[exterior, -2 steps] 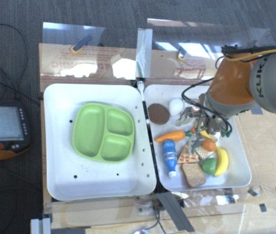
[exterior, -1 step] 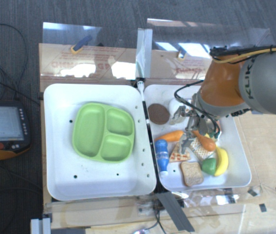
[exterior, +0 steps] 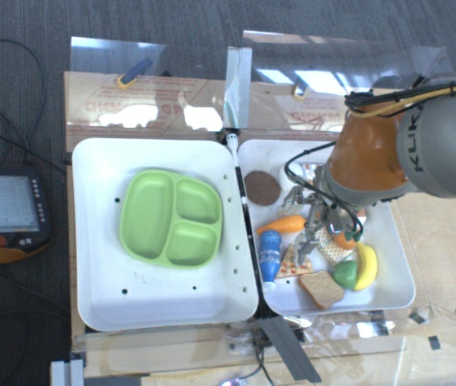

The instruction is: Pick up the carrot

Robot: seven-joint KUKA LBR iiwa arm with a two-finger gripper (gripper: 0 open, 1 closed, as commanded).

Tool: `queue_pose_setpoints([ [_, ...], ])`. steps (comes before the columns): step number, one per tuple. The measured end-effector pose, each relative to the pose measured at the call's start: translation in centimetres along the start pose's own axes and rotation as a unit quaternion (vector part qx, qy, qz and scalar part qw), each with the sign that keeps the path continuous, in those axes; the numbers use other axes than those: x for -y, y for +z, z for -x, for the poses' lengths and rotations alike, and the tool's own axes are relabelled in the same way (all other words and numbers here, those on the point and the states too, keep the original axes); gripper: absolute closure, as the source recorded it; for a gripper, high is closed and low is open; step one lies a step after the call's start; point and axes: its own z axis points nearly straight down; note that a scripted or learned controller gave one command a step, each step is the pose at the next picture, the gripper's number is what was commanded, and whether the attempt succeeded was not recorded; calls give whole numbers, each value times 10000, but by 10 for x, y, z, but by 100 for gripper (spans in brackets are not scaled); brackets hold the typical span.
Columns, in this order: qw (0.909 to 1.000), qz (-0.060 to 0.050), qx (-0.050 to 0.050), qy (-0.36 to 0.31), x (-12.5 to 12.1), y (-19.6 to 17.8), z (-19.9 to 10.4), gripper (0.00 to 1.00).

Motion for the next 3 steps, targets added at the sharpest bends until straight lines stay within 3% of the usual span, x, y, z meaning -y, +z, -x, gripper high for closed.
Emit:
queue_pose_setpoints([
  [1, 9992, 19, -3, 402, -4, 0, -42, 0],
  [2, 9989, 10, -93, 457, -5, 2, -34, 0],
  [3, 9944, 0, -37, 1056, -5, 1, -43, 0],
])
